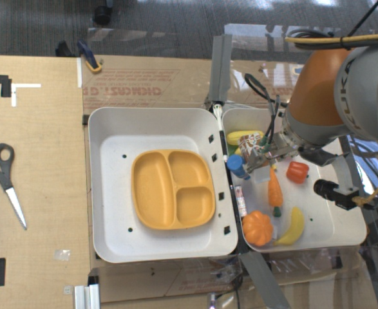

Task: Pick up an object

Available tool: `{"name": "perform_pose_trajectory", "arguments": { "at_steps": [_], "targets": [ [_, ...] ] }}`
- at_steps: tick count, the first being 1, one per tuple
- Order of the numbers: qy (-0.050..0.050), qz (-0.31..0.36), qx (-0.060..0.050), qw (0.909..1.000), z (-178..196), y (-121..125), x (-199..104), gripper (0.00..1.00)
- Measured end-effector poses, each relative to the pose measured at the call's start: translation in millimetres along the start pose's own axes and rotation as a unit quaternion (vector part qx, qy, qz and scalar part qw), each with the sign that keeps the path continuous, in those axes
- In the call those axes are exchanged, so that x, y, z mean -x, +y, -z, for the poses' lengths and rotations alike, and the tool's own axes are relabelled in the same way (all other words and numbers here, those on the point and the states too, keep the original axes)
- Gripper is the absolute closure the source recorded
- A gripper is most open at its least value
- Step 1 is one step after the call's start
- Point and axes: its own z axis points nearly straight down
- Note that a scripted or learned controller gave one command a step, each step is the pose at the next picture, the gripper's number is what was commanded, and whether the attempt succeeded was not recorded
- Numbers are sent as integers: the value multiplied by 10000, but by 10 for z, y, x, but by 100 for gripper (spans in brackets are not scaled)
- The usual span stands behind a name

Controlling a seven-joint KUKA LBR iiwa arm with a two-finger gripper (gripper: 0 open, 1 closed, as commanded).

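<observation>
My gripper (261, 158) hangs low over the back left part of the right bin (343, 234), under the grey and orange wrist. Right beside it lie a brown-and-white packet (249, 147), a yellow item (242, 136) and a blue piece (236, 165) near the bin's left wall. An orange carrot (275, 189) lies just in front of the gripper, and a red pepper (297, 171) sits to its right. A small orange pumpkin (257, 228) and a banana (292, 226) rest at the bin's front. I see nothing clearly held.
The left bin (105, 192) holds a yellow divided plate (174, 188). A thin pink-and-white stick (240, 203) lies along the right bin's left wall. Scissors (5, 179) lie on the bench at far left. A black fitting (333, 192) on the arm overhangs the right bin.
</observation>
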Motion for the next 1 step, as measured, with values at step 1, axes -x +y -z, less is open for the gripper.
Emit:
{"name": "perform_pose_trajectory", "arguments": {
  "at_steps": [1],
  "targets": [
    [19, -775, -19, 9970, 754, 378, -463, 100]
  ]
}}
